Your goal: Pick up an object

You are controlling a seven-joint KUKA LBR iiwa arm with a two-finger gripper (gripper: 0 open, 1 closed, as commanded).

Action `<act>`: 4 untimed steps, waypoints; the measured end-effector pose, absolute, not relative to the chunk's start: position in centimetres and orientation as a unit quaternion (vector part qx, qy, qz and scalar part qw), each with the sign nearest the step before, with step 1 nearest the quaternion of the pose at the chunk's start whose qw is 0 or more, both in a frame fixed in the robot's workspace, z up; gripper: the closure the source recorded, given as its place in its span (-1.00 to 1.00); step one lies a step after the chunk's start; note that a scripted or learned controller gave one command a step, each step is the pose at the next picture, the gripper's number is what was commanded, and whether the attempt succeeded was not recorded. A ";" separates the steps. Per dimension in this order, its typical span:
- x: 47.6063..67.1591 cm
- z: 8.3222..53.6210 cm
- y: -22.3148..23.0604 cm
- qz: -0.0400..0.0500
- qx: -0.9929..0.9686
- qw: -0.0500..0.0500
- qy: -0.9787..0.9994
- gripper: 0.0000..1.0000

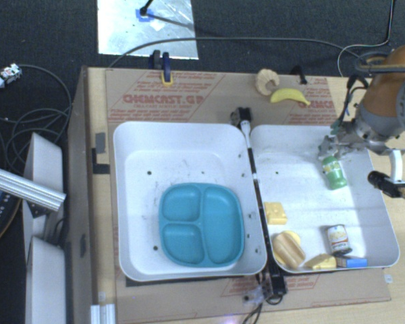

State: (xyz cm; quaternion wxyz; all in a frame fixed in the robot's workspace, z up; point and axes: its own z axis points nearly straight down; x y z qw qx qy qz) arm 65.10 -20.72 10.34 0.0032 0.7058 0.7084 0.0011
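Note:
My gripper (332,148) hangs over the far part of the right bin (304,181), on the grey arm that reaches in from the right. A small green bottle (335,174) sits directly below it, its top end meeting the gripper's tip. Whether the bottle rests on the bin floor or is lifted is unclear. Nearer the front of this bin lie a yellow cheese block (276,213), a bread roll (288,248), a small can (337,238) and a yellow piece with a blue end (337,262).
The left bin (135,154) holds a blue divided plate (201,223). A banana (289,96) and a beige object (266,81) lie on the bench behind the right bin. A black divider (253,174) runs between the bins.

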 end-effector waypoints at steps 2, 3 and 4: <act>67.0 20.6 -15.8 0.002 0.705 0.002 0.709 1.00; 60.8 22.0 -12.9 0.001 0.706 0.001 0.708 1.00; 60.1 22.4 -7.7 0.001 0.705 0.000 0.709 1.00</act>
